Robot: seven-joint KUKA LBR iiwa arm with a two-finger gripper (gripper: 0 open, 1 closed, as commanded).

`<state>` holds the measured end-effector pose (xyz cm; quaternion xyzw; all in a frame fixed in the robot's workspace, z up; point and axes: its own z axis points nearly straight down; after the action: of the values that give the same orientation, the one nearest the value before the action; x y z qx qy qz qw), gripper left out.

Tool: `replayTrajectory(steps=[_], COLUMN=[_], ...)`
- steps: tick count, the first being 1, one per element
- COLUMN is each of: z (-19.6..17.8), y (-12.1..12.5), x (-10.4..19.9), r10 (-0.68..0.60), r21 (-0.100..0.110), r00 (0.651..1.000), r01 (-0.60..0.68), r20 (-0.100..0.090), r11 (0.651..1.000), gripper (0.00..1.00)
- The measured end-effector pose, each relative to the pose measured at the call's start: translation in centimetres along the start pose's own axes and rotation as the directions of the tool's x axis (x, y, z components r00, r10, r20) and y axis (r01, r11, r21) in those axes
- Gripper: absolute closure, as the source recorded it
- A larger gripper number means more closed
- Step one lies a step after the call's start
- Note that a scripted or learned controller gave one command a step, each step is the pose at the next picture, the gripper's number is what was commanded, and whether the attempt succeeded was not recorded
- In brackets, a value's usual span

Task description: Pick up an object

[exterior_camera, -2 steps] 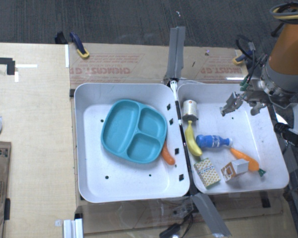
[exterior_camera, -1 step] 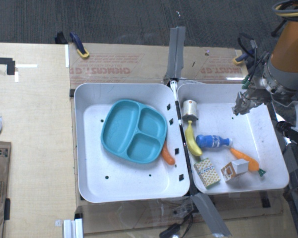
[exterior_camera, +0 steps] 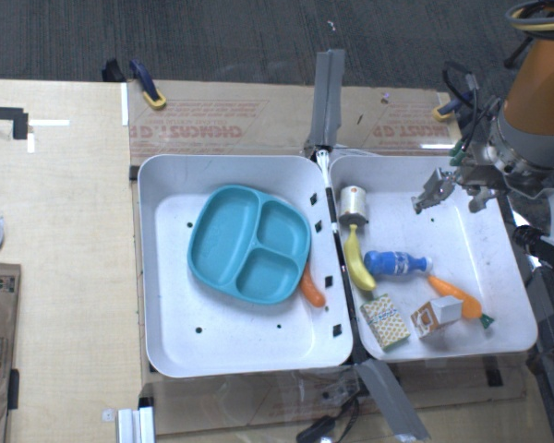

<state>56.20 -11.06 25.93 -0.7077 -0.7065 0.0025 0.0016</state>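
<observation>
While the jaws [exterior_camera: 454, 190] hang spread, the blue bottle [exterior_camera: 396, 264] lies apart below them.

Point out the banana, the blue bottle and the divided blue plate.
banana [exterior_camera: 355, 261]: camera view, middle of its curved yellow body.
blue bottle [exterior_camera: 394, 264]: camera view, centre of its blue body.
divided blue plate [exterior_camera: 248, 244]: camera view, ridge where its compartments meet.

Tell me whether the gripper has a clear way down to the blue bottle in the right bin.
Probably yes. The gripper hangs above the right bin, and the blue bottle lies uncovered, though the banana touches its near end.
</observation>
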Motion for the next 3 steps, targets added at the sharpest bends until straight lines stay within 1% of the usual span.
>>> replayTrajectory(steps=[1, 2, 3], z=[2.6, 14.8, 15.5], y=[-0.1, -1.8, -4.0], x=[2.0, -3.7, -2.0], r10=[0.073, -0.078, -0.164], r21=[-0.002, -0.026, -0.028], r00=[0.997, 0.997, 0.986], r01=[-0.073, 0.078, 0.165], r20=[-0.002, 0.003, 0.013], r11=[0.997, 0.997, 0.986], gripper=[0.00, 0.00, 0.00])
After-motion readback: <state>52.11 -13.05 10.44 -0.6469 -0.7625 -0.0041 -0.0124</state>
